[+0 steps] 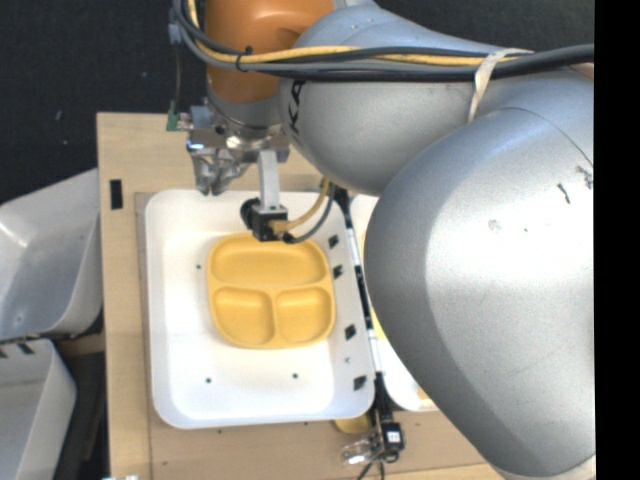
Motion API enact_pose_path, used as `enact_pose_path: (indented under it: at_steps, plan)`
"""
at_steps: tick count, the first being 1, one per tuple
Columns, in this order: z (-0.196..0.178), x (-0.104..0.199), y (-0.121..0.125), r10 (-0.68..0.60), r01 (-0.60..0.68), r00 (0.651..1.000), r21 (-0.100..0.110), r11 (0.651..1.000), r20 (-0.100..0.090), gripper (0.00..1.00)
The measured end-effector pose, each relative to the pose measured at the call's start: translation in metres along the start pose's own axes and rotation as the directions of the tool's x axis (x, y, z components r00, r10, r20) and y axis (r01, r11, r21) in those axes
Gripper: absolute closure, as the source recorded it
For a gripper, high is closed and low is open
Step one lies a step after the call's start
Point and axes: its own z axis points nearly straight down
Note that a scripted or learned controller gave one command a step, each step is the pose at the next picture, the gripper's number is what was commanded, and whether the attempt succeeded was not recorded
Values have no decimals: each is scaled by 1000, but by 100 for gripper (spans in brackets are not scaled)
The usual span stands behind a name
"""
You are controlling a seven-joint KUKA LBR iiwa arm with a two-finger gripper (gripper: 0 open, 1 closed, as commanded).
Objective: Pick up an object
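A yellow divided plate [270, 291] with three compartments lies in the middle of the left white bin [175, 368]. My gripper [215, 173] hangs over the bin's far rim, above and to the left of the plate's far edge. It is apart from the plate, and nothing shows in it. The orange band of the wrist sits directly above it.
The grey arm covers most of the right bin, of which a sliver [400, 393] shows. A small yellow thing [350, 425] peeks out at the left bin's near right corner. White casings [40, 258] stand off the bench to the left.
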Motion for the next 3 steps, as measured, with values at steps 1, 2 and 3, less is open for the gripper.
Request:
enact_pose_path:
  at_steps: [1,2,3]
  plan:
    - [-5,-30,17,13,-13,1000,-1,1000,5,100]
    - [-14,-32,11,9,-9,1000,6,1000,7,100]
    - [-2,-37,-21,13,-13,1000,5,1000,7,100]
